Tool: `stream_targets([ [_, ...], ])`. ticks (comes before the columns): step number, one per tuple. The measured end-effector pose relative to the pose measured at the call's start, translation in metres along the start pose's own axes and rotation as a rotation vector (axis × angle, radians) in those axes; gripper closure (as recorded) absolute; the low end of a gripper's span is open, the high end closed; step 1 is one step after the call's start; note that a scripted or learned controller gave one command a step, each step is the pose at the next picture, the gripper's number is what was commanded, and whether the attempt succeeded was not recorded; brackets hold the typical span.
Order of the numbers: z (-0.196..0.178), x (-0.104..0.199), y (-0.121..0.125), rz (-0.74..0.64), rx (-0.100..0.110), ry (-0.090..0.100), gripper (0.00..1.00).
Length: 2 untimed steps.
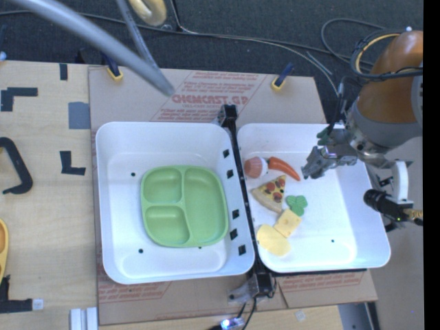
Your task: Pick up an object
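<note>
Over right bin (pixel 371 253) — gripper (pixel 317 162), jaw state unclear, near carrot (pixel 284 167), pizza slice (pixel 271 192)

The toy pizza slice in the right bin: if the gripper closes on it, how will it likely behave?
The toy pizza slice lies flat and thin, so the fingers may struggle to get under it. It looks like rigid plastic, probably light and stiff. It sits close to the green piece and yellow wedge, so a push would likely nudge them.

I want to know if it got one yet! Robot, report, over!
Gripper above right bin, nothing seen in it. Carrot nearest, pizza slice beside. Nothing blocking.
</note>
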State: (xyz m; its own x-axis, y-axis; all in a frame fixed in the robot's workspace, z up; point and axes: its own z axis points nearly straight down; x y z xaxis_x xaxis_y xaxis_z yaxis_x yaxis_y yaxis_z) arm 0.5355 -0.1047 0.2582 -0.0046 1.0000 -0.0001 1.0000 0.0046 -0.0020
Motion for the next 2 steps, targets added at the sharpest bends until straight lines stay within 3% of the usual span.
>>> stream_targets([
  [2,0.002,0.100,0.052,-0.002,-0.002,0.000,1.00],
])
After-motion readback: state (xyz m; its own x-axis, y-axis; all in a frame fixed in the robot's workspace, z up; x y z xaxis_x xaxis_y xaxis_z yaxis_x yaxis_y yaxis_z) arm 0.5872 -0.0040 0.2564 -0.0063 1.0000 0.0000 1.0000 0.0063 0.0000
